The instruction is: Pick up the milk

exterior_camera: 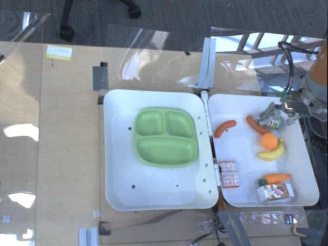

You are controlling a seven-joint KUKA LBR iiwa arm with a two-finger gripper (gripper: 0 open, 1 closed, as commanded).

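White carton: milk carton (275,191), lower right of frame, lying in the right bin (302,152), beside a carrot (275,178).
Handling: likely light, stiff, crushable; grip across flat sides.
Gripper (277,118): upper right; jaw opening unclear.

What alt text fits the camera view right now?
The gripper hangs over the right bin's far side, while the milk carton lies near its front edge beside a carrot. The left bin holds a green divided plate.
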